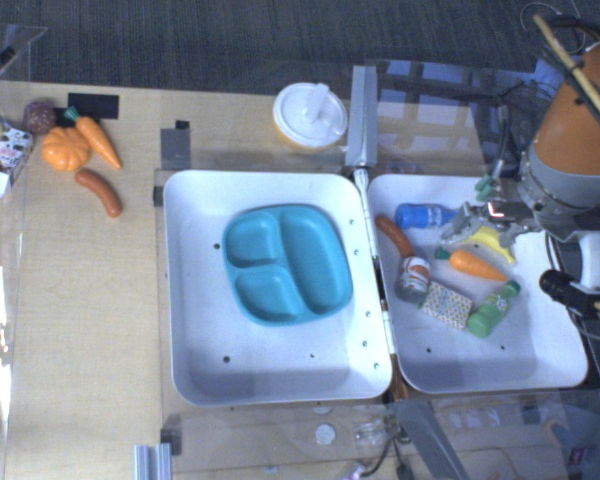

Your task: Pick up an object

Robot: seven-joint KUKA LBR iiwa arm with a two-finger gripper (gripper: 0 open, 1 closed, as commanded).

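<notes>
Several small toys crowd the right bin (pixel 540 363): a blue bottle (pixel 425 215), sausage (pixel 393 235), can (pixel 413 276), carrot (pixel 477 265), banana (pixel 491 240) and green bottle (pixel 492 309). The pincer (pixel 480 220) hovers at that bin's far edge just above the banana, likely lining up a grab; whether it is apart or together cannot be told. A blue divided plate (pixel 285 262) occupies the left bin (pixel 195 298).

Arm (pixel 580 138) cut off at the right edge; gripper (pixel 477 223) partly covers the banana (pixel 492 241).
</notes>
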